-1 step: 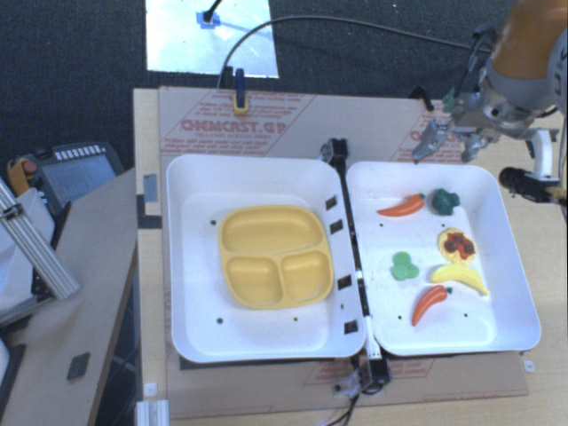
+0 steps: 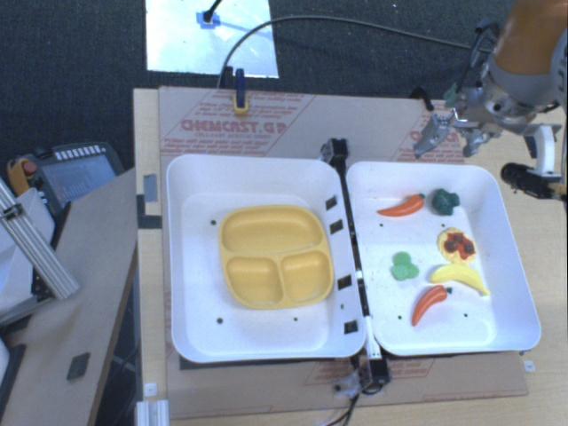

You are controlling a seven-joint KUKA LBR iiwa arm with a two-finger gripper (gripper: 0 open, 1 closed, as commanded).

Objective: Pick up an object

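The right bin (image 2: pixel 510 238) holds several toy foods. An orange-red chilli (image 2: pixel 401 206) and a dark green broccoli (image 2: pixel 444 201) lie near its back. Further forward are a yellow piece with red topping (image 2: pixel 455 244), a light green piece (image 2: pixel 405 266), a yellow banana (image 2: pixel 460 278) and a red chilli (image 2: pixel 429 303). My gripper (image 2: pixel 453 142) hangs over the cardboard just behind the right bin's back rim, above and behind the broccoli. Its fingers are spread, with nothing between them.
The left bin (image 2: pixel 191 238) holds a yellow three-compartment plate (image 2: pixel 271 256). A black hinge strip (image 2: pixel 348 238) runs between the bins. A yellow-and-blue clamp (image 2: pixel 240 91) stands behind the left bin. A pendant (image 2: pixel 75 176) and a metal bar (image 2: pixel 35 247) lie at far left.
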